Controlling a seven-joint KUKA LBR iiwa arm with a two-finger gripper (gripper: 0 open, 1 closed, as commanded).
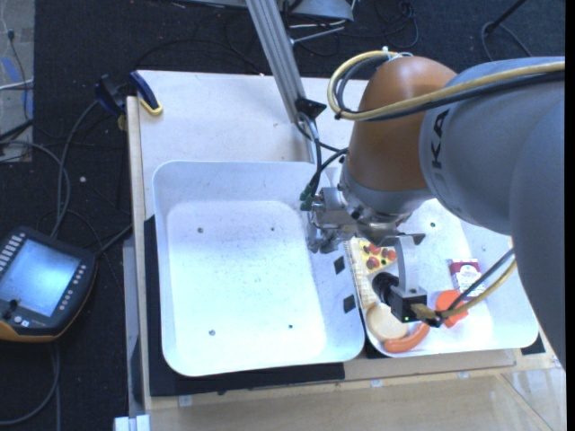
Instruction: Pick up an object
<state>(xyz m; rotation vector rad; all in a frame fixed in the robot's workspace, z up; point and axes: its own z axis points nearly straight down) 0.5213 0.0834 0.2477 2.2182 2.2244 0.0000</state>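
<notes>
Jaws sit tucked under the wrist [386, 178] so can't tell how open they are, and honestly the orange sausage [410, 338] at the near edge of the right bin [499, 327] looks light and slippery, so pinch mid-length.

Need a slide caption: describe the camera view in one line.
KUKA arm leans over the right bin, where a red packet lies among other items.

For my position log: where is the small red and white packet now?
In the camera view, the red and white packet lies in the right bin, toward its right side, just above an orange object in the picture.
</notes>
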